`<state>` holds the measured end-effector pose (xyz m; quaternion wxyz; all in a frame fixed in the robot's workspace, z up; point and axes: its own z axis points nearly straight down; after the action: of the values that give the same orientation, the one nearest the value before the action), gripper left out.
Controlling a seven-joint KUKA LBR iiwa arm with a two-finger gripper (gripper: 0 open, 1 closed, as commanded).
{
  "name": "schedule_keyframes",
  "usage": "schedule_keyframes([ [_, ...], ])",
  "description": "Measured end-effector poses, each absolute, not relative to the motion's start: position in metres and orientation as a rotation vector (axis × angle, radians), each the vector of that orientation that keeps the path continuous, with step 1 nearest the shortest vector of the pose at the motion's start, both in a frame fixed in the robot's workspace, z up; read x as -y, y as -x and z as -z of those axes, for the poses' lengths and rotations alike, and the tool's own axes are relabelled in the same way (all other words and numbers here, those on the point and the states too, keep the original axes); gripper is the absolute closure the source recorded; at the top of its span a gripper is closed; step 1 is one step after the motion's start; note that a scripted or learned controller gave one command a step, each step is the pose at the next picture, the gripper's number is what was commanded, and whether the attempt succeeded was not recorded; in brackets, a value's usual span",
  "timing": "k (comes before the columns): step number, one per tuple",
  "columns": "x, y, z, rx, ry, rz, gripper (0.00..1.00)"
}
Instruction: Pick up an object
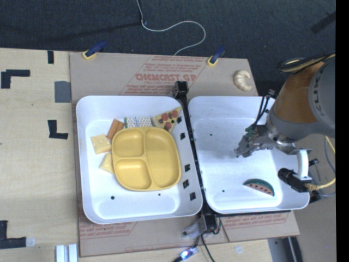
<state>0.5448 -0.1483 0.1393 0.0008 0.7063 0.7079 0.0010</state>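
Objects to choose from sit mostly in the left bin (pixel 87 146): a yellow divided plate (pixel 146 158) takes up its middle, and small flat pieces poke out from under it along the bin's left and far sides, a pale cracker-like square (pixel 100 143), a brown strip (pixel 115 127) and a pizza-slice toy (pixel 169 119) near the far right corner. These are tucked partly beneath the plate, so a grasp there would likely catch the plate rim or skid off a thin edge.

Across the divider, the right bin (pixel 218 119) carries a single watermelon slice toy (pixel 259 187), lying flat near its near right corner, close to the bin wall. The jaws (pixel 244 148) hang over the middle right of this bin, apart from the slice and on its far side; I cannot tell whether they are open or closed, since the tips are dark and blurred against the wrist, and nothing shows between them.

My judgement is that the slice is the likeliest target, and the risks are plain: it is thin and flat, so the tips may close above it or push it along the floor; it lies near the wall, so a descent could strike the rim; and the cable (pixel 262 111) near the wrist might snag

A pale lump (pixel 244 79) rests on the bench beyond the right bin's far edge
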Motion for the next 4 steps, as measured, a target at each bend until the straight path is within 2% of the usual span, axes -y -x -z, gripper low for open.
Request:
schedule_keyframes([
  [1,0.157,-0.549,-0.196,-2.22,-2.218,-0.003,1.0],
  [2,0.156,-0.55,-0.226,-2.223,-2.218,-0.002,1.0],
  [3,0.102,-0.55,-0.215,-2.23,-2.217,0.001,1.0],
  [4,0.047,-0.545,-0.227,-2.231,-2.215,-0.002,1.0],
])
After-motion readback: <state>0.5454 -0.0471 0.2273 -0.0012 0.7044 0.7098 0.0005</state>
